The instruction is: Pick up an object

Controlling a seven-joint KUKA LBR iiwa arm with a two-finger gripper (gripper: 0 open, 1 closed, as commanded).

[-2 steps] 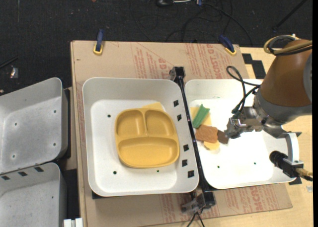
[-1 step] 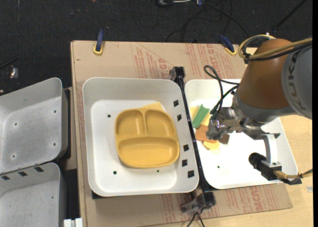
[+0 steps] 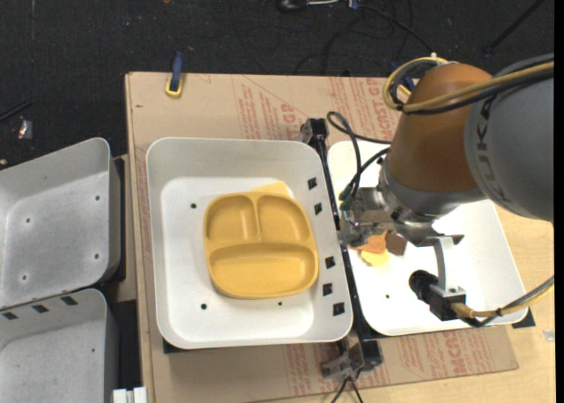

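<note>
One object: small orange piece (image 3: pixel 374 251) in right bin (image 3: pixel 476 304), at its left edge
Claw (image 3: pixel 381 235): directly over it; grip state cannot be told
Left bin (image 3: pixel 167 242): yellow divided tray (image 3: pixel 260 245)

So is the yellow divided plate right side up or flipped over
Right side up: the yellow plate lies flat in the left bin, its three compartments facing upward.

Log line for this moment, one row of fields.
arm: over right bin | gripper: low by small orange object | grasp: unconfirmed | left bin: yellow divided tray
</note>
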